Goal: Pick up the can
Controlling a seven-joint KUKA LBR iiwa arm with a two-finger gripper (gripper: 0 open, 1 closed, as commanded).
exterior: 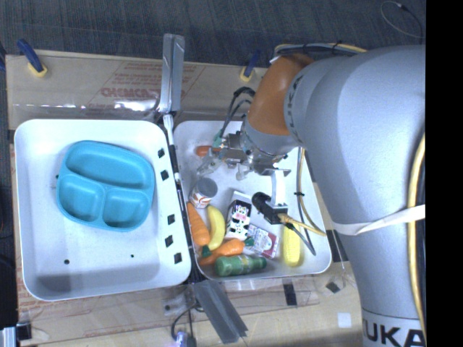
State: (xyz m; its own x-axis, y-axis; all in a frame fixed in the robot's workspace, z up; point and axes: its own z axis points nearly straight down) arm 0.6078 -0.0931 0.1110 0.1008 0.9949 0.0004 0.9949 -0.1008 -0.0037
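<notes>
Can (205,189): sitting near right bin's (318,262) left wall, just above a carrot (199,225) | Claw (233,152): hovering by bin's far edge, apparently apart from can; finger state cannot be told | Blue tray (106,185): lying in left bin (43,266)

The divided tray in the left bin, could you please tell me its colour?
Light blue tray, seen in the camera view.

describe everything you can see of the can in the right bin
The can is small, with a grey metal-looking top facing the camera and a pale side with a reddish label patch. It stands about upright near the left wall of the right bin, just above a carrot and a banana, close to or touching the carrot's tip. The pincer is above and to the right of it, apart from it. Nothing grips the can.
</notes>
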